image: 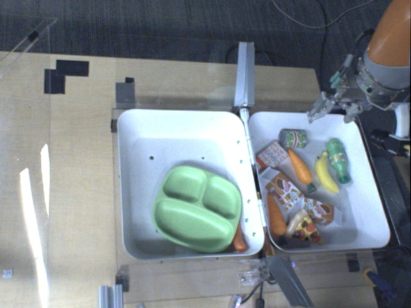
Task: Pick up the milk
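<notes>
Camera view is showing us the gripper (334, 113) hovering over the far rim of the right bin (371, 226), its fingers spread and gripping nothing. We are taking the small pale carton (273, 154) for the milk (its print is too blurred to be sure). It is lying flat near that bin's left wall, with a can (293, 137) and a carrot (299, 166) crowding just beside it. We are judging that the step is calling for a straight descent over the carton, jaws straddling its narrow sides, clear of both neighbours.

Even overhead light; glare streaks on the bench (32, 191) at left; slightly soft focus.
</notes>
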